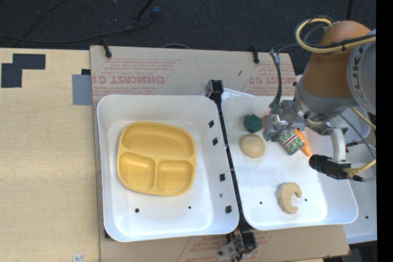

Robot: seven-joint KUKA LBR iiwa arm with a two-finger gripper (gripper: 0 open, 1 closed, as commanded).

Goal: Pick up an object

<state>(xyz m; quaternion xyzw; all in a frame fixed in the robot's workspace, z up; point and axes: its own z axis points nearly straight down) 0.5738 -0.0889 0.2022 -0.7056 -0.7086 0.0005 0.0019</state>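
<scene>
Low over the right bin point(334, 208), near its far edge, the claw point(277, 126) hangs from the grey arm point(331, 80) that reaches in from the right with an orange band above its wrist. How far it is open cannot be told from this slant, since its metal parts blur together with what lies beneath them. Just beside it, toward the right edge of the bin, lies a small green packet point(289, 140) with an orange carrot-like piece point(302, 142) against it; whether the claw touches either cannot be told. On the claw's other side, toward the divider between the bins, a dark green ball point(252, 123) rests on the bin floor. Just in front of that ball sits a beige round object point(252, 146), close to it yet apart. Well toward the near edge of the same bin lies a tan croissant-shaped piece point(288, 197), alone. Across the divider, the left bin point(113, 205) carries a yellow divided plate point(156, 157) with three compartments, lying flat near the middle. Both bins rest on a cardboard sheet point(147, 73) on the wooden bench point(43, 162).
</scene>
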